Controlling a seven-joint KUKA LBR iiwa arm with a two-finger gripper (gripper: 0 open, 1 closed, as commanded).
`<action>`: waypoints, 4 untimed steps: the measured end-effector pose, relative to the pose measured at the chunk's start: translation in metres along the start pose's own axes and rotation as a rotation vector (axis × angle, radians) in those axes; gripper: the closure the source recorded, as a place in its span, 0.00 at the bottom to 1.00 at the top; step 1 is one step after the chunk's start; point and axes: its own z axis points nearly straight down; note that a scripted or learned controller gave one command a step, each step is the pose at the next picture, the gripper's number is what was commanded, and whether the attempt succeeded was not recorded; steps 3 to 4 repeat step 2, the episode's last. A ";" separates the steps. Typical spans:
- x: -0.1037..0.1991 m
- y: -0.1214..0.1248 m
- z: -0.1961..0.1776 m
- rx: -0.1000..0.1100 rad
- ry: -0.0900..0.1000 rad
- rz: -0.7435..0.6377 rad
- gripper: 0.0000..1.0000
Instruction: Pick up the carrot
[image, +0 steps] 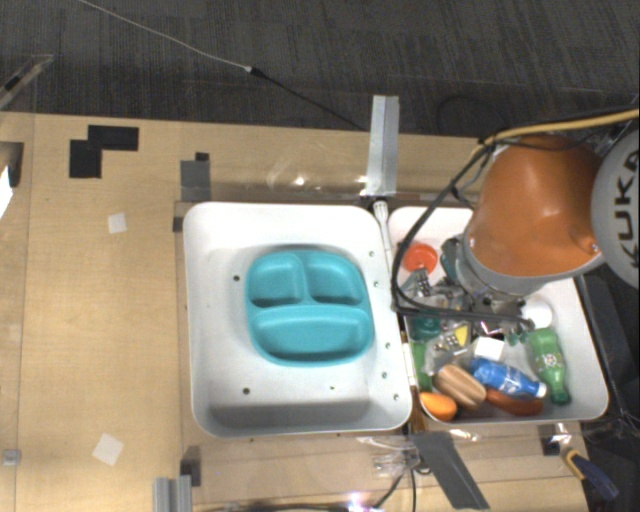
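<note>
Writing first: black letters on the grey arm (615, 215) at the 3 o'clock edge of the view read "KU" before the frame cuts them off. The blue bottle (508, 379) has a white label, but it is too small to read. Now the gripper (468, 312): it hangs low over the right bin (590, 375), under the big orange band (535, 210), in a tangle of black cables and metal. From this angle I cannot tell whether it is released or clenched, and nothing can be seen held in it. It sits right above the clutter, with a teal object (428, 325) just at its 8 o'clock, though contact cannot be judged. The carrot (437, 405), or what looks like it, is the small orange piece in the right bin's near-left corner, at about 7 o'clock from the gripper and apart from it. It lies against the bin wall, touching the tan bun-shaped toy (460, 384) at its 2 o'clock. A reddish-brown piece (515, 405) lies beside that, below the blue bottle, and a green bottle (549, 362) stands at 4 o'clock from the gripper. An orange-red round thing (420, 258) sits at the gripper's 11 o'clock. The left bin (215, 290) holds a teal divided plate (305, 335).
</note>
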 end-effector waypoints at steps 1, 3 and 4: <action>0.003 -0.001 0.041 -0.002 0.004 -0.103 0.00; 0.002 -0.001 0.041 -0.001 0.002 -0.103 0.00; 0.002 -0.001 0.041 -0.001 0.002 -0.103 0.00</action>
